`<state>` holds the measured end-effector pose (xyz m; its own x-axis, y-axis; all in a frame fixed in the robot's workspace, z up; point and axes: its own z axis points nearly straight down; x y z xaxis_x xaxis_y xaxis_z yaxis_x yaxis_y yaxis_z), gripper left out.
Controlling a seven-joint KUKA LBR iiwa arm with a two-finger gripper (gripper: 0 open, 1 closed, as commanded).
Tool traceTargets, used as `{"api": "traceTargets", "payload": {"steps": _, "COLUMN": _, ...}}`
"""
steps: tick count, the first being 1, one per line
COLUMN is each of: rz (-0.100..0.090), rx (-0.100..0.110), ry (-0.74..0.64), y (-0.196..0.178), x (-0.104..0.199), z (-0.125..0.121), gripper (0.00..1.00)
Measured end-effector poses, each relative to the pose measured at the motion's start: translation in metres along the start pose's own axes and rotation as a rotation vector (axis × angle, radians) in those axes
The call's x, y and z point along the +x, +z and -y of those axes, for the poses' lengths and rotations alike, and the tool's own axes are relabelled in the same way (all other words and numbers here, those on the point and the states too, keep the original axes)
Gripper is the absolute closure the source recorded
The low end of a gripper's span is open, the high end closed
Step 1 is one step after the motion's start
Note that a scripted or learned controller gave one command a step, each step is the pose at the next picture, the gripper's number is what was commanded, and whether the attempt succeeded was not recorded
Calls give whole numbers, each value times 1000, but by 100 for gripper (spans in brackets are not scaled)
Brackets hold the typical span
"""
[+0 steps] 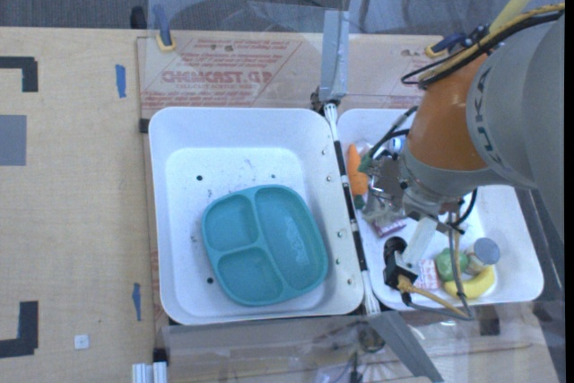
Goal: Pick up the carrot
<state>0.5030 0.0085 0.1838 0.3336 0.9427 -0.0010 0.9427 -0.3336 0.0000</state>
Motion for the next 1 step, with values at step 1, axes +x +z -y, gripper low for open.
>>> {"api": "traceTargets", "payload": {"steps": 1, "rz": 0, "rx": 0, "ry": -59, "y": -16, "x": 1, "z": -21, "gripper": 100}}
